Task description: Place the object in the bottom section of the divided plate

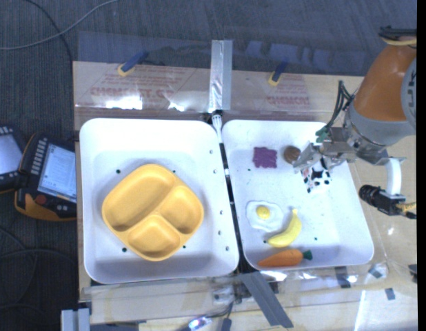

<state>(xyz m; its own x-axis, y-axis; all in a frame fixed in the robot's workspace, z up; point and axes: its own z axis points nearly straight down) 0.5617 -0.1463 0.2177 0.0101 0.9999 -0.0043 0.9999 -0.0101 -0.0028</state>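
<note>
Arm (385,95): grey casing, broad orange band above wrist. Tool (316,163): small metallic head, black-and-white parts. Thin dark cables along wrist. White tube beside wrist, black cylindrical fitting.

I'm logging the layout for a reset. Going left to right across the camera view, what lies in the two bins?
Yellow divided plate → purple block → brown round item → black-and-white toy. Fried egg, banana and carrot overlap these in left-right position, so they are left out.

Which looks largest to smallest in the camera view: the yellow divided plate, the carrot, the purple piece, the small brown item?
1. yellow divided plate
2. carrot
3. purple piece
4. small brown item
</note>
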